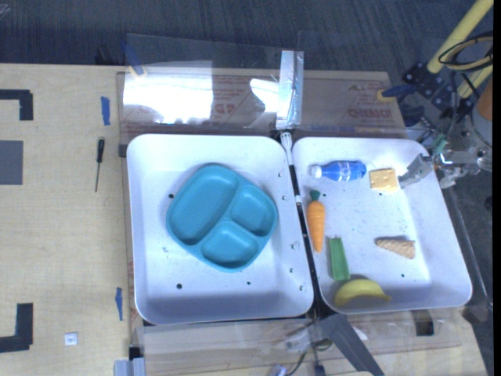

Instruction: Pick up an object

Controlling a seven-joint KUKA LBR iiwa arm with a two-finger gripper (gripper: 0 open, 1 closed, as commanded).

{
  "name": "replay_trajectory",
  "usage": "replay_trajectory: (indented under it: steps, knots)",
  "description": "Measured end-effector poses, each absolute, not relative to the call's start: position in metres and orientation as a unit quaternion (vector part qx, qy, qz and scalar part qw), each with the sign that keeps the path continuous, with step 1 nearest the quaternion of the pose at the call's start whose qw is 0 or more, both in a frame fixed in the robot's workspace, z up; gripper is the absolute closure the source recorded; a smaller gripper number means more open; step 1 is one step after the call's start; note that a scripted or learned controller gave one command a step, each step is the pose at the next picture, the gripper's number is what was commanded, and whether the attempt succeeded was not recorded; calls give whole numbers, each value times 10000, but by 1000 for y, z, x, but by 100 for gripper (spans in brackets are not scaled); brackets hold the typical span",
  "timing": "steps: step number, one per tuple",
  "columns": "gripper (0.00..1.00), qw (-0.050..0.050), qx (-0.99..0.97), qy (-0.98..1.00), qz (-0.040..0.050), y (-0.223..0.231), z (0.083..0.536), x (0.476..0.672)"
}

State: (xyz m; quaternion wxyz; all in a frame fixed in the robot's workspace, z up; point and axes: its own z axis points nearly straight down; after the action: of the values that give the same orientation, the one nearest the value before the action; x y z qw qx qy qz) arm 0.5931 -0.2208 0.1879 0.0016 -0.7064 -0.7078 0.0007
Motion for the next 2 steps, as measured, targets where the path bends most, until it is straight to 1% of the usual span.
replay_trajectory:
  steps: [1,2]
  knots:
    - [0,-24,-6988,-7153,-12,-168,101,628]
    - [0,4,-6988,-7153,0,-183,84,668]
